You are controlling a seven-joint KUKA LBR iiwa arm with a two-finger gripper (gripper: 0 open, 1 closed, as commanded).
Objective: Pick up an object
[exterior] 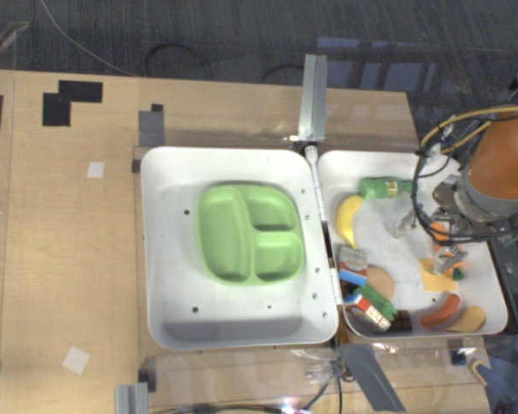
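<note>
The right bin [492,313] holds several small objects: a yellow banana [349,218], a green bottle [382,187], a grey block [352,258], a blue piece [354,278], a tan disc [380,279], a red and green block [374,300], a yellow wedge [433,276], a red sausage [439,310] and a tan oval [469,319]. The arm's orange band [503,158] hangs over the bin's right side. My gripper [446,241] sits low beneath it, just above the yellow wedge, wrapped in cables. I see nothing lifted off the bin floor.
The left bin [164,317] carries a green divided plate [249,234] in its middle. A metal divider post [313,102] stands behind the seam between the bins. Black and yellow cables [440,136] loop off the wrist at the right bin's back corner.
</note>
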